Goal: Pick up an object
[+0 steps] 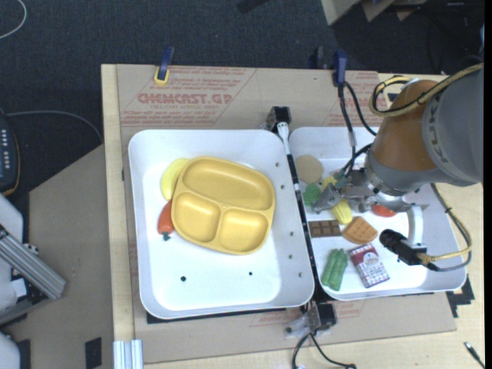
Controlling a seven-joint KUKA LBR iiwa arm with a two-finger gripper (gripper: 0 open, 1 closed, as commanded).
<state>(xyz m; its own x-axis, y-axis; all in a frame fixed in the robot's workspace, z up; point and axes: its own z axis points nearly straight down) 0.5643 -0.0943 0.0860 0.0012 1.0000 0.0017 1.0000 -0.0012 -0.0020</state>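
Two white bins side by side on surface (231,91). Left bin (154,267) holds yellow divided tray (223,204), tilted; yellow banana-like piece (172,177) and orange-red carrot-like piece (165,220) tucked at tray's left edge. Right bin (438,279) holds small toys: tan disc (309,167), green leafy piece (312,195), chocolate bar (324,227), waffle-like piece (360,231), green pod (334,268), red-and-white packet (368,266). Pincer (344,199) low over right bin beside green leafy piece; whether open or closed, cannot tell. Grey arm enters from right.
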